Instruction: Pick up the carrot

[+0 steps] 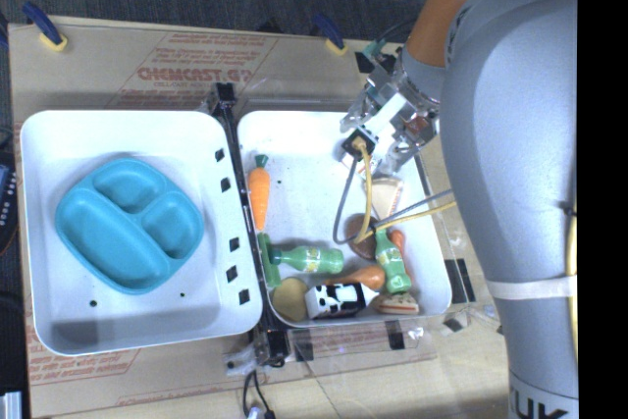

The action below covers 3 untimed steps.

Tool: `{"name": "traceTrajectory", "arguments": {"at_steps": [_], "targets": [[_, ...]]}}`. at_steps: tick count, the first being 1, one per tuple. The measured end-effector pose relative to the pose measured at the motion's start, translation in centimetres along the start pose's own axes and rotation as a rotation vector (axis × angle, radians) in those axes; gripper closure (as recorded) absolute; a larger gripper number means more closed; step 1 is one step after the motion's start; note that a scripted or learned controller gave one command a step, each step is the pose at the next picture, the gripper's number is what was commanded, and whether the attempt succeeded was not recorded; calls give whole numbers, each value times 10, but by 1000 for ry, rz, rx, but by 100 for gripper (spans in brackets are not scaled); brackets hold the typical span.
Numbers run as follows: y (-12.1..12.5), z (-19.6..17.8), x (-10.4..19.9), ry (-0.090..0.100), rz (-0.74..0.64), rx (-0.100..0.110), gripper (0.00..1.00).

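On the left the white bin holds a blue divided plate, well out of the way. In the right bin the carrot lies lengthwise against the left wall, green top pointing away, apart from the heap of toy bottles and a small cow crowding the near end. Farther right the claw hangs above the far right corner, nothing pinched in it; whether it's spread, I cannot tell
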State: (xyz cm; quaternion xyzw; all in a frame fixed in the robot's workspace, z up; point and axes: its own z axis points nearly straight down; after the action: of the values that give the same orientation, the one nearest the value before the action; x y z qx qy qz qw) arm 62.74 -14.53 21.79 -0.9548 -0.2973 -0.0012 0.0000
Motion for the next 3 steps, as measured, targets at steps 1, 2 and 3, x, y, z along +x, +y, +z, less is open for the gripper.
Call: {"name": "traceTrajectory", "arguments": {"at_steps": [1,2,3], "targets": [[-3,88,25,-10,-80,16,0],[-52,128,14,-8,-281,13,0],[-51,117,15,-9,-287,18,100]]}}
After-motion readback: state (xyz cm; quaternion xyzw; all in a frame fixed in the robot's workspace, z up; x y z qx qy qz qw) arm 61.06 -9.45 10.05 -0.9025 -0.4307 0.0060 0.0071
